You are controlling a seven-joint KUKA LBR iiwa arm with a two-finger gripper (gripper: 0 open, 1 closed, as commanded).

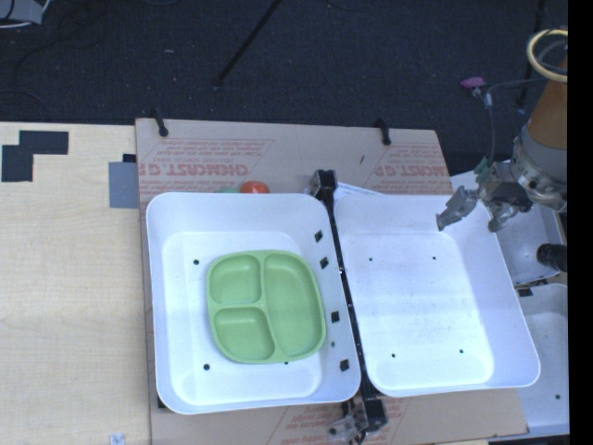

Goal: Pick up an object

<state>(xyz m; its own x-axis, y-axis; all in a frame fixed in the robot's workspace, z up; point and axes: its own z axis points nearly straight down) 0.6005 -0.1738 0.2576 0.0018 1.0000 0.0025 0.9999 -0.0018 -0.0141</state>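
Note:
A light green three-compartment plate (266,306) lies flat in the left bin (181,239). My gripper (482,208) hangs at the far right corner of the right bin (435,360), well away from the plate. Its two grey fingers are spread apart, with nothing between them.
A small orange-red object (254,188) and a bit of green lie on the cardboard just behind the left bin's back rim. A black divider (335,286) with clips runs between the two bins. The arm's wrist and cables stand at the right edge.

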